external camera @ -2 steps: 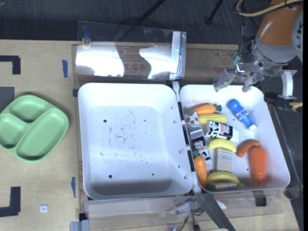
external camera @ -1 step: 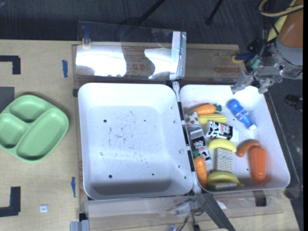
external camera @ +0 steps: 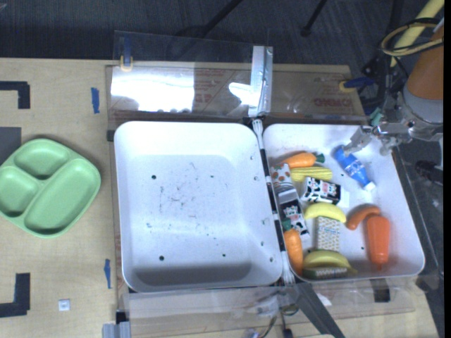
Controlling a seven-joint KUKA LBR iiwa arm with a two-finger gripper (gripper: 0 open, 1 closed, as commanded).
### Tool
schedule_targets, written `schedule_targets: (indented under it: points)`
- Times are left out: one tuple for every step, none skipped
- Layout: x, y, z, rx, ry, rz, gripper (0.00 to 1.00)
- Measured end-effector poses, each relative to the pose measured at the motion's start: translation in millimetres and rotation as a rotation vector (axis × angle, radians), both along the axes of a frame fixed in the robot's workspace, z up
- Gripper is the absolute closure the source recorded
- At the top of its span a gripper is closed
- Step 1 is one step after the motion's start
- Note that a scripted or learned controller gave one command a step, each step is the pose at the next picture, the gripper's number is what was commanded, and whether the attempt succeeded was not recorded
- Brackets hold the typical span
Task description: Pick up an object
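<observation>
The right bin [external camera: 409,220] holds several toy foods. A blue bottle [external camera: 353,166] lies near its back right corner. In the middle are an orange carrot [external camera: 301,160], a yellow corn cob [external camera: 311,174], a black-and-white box [external camera: 323,189], a banana [external camera: 325,212] and a tan waffle [external camera: 327,234]. An orange-red pepper [external camera: 378,239] and an orange sausage [external camera: 359,215] lie to the right. My gripper [external camera: 373,139] hangs over the bin's back right corner, just above and right of the blue bottle. Its fingers are spread open with nothing between them.
The left bin [external camera: 187,203] sits beside the right one, and a clear plastic panel [external camera: 187,83] stands behind it. A green divided plate [external camera: 46,186] rests on the bench at far left. Small packets [external camera: 287,201] and another carrot [external camera: 293,248] line the right bin's left wall.
</observation>
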State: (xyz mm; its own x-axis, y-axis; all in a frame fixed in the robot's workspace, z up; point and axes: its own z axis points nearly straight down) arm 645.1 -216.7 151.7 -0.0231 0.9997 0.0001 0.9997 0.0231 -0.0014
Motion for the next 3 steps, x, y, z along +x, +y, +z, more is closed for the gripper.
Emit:
schedule_targets:
  points:
    - [-8.3,7.8,-56.2,0.012,-0.005,-0.047,0.0]
    - [-8.5,4.3,-46.6,0.003,-0.006,-0.047,1.0]
    - [10.7,21.0,31.1,-0.001,-0.002,-0.143,1.0]
